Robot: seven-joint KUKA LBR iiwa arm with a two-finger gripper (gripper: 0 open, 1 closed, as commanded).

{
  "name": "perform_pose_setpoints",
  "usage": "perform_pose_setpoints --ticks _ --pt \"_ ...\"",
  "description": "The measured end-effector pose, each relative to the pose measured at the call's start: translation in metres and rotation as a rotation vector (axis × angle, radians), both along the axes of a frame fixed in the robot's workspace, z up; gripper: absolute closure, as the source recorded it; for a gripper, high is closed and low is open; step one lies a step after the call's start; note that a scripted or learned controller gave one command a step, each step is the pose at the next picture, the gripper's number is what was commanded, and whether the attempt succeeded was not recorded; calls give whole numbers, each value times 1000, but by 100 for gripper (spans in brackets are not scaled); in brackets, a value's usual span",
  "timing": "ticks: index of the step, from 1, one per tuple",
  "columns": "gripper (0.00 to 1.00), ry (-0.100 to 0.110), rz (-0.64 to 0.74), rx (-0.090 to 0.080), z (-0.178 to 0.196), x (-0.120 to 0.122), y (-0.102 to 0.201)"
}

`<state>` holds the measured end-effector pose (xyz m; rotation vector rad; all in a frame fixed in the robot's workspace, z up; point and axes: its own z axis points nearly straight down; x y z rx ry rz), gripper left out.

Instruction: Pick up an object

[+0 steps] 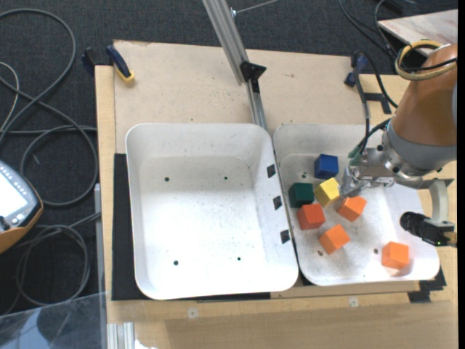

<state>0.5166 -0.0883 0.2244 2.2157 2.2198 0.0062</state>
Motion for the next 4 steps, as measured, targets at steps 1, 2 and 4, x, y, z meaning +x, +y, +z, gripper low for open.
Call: perform_pose_setpoints --ticks 1,2,4 --pt "100 -1 0 0 48 -6 -4" --pt "100 3 5 2 53 0 45" --pt "100 5 5 3 51 16 145"
